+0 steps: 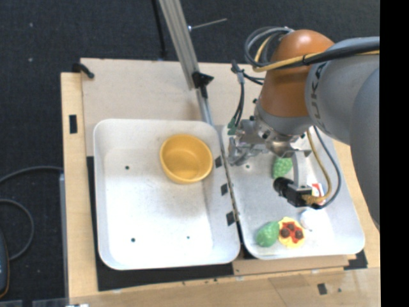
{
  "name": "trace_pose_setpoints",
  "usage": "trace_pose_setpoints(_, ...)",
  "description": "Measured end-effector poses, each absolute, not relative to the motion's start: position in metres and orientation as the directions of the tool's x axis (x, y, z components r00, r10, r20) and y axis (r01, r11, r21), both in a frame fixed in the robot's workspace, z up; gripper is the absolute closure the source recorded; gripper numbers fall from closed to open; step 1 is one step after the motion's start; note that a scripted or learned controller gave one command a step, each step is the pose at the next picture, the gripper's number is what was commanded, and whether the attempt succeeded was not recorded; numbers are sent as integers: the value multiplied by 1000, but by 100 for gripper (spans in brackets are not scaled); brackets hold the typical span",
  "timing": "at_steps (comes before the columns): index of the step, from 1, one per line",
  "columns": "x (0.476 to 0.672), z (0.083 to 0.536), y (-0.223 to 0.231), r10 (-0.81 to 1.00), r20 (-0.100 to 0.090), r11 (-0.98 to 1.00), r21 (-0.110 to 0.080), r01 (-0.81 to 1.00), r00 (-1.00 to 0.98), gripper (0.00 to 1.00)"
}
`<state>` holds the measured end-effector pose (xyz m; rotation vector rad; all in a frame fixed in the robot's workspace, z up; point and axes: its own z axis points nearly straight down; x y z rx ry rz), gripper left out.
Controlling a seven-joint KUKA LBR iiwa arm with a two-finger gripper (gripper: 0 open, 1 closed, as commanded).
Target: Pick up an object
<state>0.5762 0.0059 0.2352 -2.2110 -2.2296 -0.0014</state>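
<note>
Toys cluster in right bin (332,235): green toy (268,233), yellow one (291,231). Claw (239,149) at the divider, well apart; open or closed, can't tell. Risk: it closes on nothing or clips the wall.

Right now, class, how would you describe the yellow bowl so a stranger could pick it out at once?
Start at the left white bin of the two side by side. In its upper part, near the divider, sits the yellow bowl, upright and round. Unlike the small green and multicoloured items in the right bin, it stands alone.

Grey arm (348,88), orange band (294,69), black cables (265,40)
</note>
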Motion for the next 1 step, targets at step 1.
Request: trace_pose_setpoints(1,585,247,60,1000,2,9,2,1000,-9,100)
